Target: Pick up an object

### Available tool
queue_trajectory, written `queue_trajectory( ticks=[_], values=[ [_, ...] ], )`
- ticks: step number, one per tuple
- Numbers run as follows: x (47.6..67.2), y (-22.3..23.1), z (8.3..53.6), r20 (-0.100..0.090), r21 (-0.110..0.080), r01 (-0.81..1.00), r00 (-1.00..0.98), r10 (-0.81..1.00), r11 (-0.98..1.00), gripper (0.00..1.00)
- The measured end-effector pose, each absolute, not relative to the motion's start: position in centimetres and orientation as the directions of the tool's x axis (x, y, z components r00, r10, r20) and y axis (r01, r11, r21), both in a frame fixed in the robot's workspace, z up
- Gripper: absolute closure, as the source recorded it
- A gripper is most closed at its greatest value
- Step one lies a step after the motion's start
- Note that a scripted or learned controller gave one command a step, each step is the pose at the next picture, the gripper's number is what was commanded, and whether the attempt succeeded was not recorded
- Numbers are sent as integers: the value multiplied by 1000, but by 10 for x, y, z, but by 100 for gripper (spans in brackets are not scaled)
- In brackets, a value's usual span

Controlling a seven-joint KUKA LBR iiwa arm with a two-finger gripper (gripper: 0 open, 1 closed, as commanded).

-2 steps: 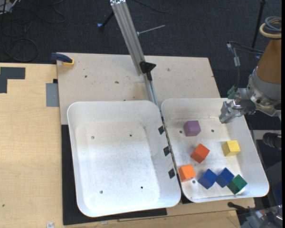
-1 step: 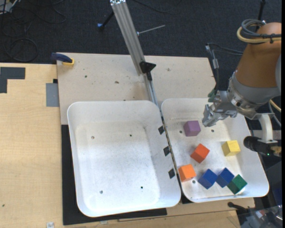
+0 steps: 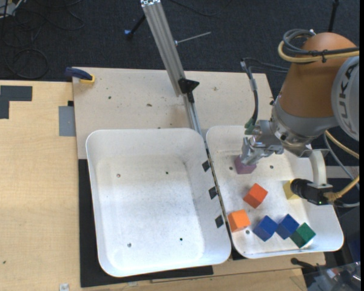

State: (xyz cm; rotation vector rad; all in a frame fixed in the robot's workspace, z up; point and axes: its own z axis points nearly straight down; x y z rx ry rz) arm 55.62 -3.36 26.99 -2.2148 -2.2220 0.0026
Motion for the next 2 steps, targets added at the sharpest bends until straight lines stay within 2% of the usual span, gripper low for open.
queue_trajectory(
  ticks=[1,2],
  values=[
    [542,10,247,2,-6,1000,-4,1000,4,100],
    [530,66,246,2,-5,1000,-5,1000,5,100]
  ],
)
